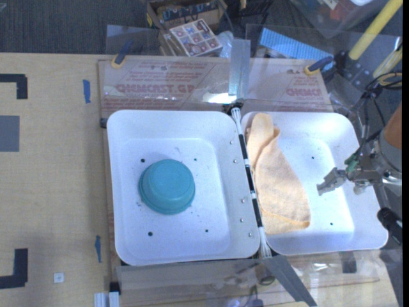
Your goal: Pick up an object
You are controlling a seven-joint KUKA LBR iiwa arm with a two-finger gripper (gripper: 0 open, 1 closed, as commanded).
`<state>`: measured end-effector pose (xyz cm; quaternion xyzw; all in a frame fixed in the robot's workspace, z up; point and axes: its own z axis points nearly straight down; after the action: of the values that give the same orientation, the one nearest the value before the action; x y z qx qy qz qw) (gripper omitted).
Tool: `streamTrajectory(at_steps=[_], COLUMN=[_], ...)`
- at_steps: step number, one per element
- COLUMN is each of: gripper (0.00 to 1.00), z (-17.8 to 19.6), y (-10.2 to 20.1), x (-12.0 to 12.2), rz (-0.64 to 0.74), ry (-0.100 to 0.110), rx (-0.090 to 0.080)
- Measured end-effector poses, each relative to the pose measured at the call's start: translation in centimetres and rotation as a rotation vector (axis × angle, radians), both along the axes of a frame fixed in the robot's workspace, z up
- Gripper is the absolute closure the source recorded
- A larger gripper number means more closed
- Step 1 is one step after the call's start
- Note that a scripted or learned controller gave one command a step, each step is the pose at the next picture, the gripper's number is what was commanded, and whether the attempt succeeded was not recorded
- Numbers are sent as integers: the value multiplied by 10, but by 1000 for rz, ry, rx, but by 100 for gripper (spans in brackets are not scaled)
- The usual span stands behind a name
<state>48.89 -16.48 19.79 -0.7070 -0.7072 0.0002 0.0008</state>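
We see a teal bowl (167, 185) lying upside down in the left bin (121, 133). In the right bin (339, 130) a yellow-orange cloth (276, 178) lies along the left wall — crumpled at its far end. The gripper (333, 181) hangs over the right bin's bare floor, just right of the cloth, nothing between its fingers; how wide it stands we cannot tell.
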Motion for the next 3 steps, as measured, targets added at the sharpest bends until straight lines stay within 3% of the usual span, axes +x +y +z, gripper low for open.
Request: streamTrajectory(at_steps=[1, 2, 3], gripper=[0, 0, 100], z=[-103, -109, -98], y=[40, 65, 64], x=[-10, -7, -6], rz=[102, 107, 103], ry=[-2, -10, -16], rx=[-1, -3, -3])
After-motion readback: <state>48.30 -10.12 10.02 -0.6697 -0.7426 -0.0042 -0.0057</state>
